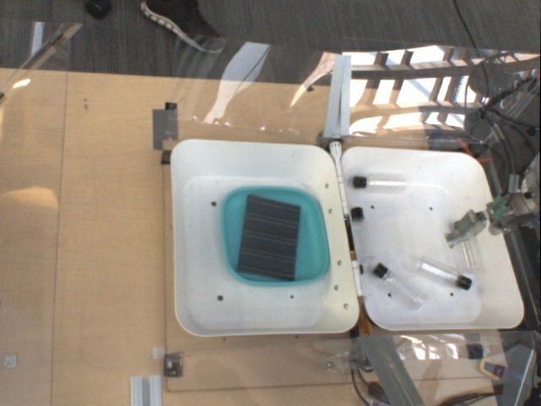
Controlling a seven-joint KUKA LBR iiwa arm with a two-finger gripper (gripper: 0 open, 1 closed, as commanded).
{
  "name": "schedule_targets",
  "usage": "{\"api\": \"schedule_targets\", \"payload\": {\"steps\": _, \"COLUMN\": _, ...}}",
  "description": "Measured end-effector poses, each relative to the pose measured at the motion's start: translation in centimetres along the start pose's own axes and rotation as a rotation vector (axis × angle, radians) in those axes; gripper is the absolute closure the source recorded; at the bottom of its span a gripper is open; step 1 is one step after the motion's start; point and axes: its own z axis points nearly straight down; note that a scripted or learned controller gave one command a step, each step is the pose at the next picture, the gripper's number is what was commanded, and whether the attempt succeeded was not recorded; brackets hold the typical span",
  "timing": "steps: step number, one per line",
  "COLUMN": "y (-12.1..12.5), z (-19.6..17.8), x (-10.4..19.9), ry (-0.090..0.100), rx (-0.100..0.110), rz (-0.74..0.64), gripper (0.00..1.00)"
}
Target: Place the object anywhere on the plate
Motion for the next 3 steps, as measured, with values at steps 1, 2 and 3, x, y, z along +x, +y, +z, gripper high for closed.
{"api": "schedule_targets", "payload": {"steps": 1, "y": 1.4, "z": 3.3, "x": 7.0, "ry": 0.002, "rx": 0.001, "rz": 0.053, "gripper": 0.00}}
{"api": "schedule_targets", "payload": {"steps": 2, "y": 3.9, "z": 7.7, "x": 14.5, "ry": 0.003, "rx": 0.004, "rz": 0.131, "gripper": 0.00}}
{"api": "schedule_targets", "payload": {"steps": 3, "y": 4.7, "z": 7.6, "x": 23.2, "ry": 0.004, "rx": 0.002, "rz": 0.322, "gripper": 0.00}}
